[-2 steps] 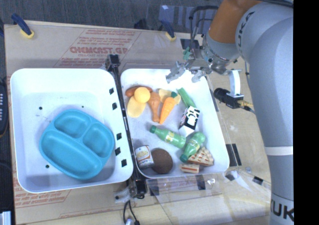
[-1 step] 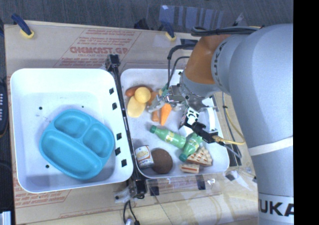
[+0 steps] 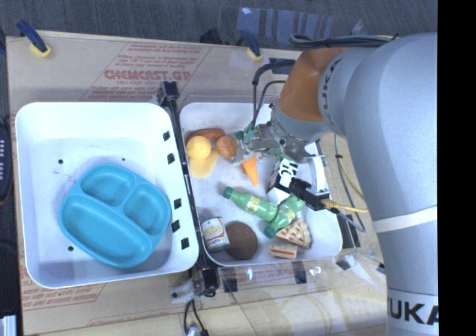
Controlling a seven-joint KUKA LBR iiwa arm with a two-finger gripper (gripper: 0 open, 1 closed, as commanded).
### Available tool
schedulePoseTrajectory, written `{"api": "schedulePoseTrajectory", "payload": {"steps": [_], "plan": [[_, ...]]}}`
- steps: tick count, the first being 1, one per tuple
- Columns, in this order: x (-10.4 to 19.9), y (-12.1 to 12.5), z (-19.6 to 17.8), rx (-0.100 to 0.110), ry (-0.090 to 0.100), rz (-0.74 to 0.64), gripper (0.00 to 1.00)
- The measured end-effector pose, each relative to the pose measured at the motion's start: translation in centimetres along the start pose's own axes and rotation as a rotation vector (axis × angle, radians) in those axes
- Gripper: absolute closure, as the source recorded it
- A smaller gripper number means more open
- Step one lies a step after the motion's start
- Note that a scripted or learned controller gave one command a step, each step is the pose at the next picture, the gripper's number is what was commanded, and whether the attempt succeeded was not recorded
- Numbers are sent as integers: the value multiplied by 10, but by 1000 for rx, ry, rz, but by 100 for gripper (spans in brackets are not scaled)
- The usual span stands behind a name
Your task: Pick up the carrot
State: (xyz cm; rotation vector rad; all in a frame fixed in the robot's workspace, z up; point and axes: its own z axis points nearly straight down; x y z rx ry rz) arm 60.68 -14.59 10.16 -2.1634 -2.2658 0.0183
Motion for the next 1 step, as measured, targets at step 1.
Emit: {"api": "schedulePoseTrajectory", "payload": {"steps": [1], "plan": [[20,-20,-39,-3,3,94,100]]}}
